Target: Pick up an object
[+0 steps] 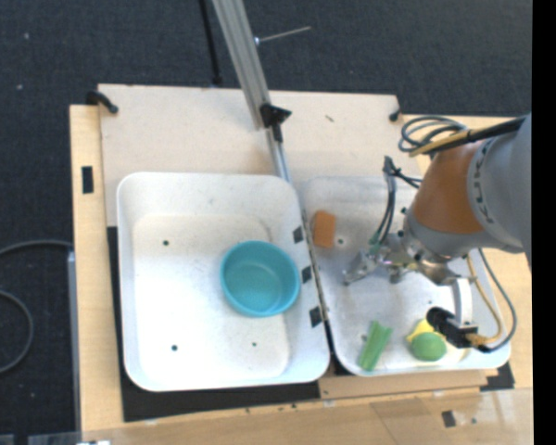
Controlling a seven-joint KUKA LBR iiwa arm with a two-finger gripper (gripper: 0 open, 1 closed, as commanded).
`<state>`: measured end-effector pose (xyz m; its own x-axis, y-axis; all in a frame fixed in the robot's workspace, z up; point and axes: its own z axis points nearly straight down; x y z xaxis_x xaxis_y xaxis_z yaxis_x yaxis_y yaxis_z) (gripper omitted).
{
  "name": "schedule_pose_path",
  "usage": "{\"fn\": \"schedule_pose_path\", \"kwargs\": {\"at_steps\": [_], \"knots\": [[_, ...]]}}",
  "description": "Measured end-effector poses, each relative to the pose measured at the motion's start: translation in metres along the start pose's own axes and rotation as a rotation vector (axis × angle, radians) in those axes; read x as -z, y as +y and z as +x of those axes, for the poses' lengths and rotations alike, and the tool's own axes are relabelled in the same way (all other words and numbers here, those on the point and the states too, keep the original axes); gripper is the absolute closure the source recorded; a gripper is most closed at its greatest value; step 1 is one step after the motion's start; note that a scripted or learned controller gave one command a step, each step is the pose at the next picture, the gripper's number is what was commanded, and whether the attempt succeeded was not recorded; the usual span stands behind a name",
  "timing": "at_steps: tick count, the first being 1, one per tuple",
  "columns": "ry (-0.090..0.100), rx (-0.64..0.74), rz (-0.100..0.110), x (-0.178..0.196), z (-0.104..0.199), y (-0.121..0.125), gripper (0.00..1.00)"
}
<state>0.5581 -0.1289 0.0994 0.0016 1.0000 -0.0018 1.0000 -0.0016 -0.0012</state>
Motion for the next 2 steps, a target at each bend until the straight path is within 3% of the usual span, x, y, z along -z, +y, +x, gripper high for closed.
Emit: {"fn": "schedule_pose_path", "kwargs": {"at_steps": [1,2], "knots": [[0.001,-0.005,-0.006,0.013,-0.001,0.002,1.00],[0.000,0.005,-0.008,0.066,0.007,0.010,1.00]]}}
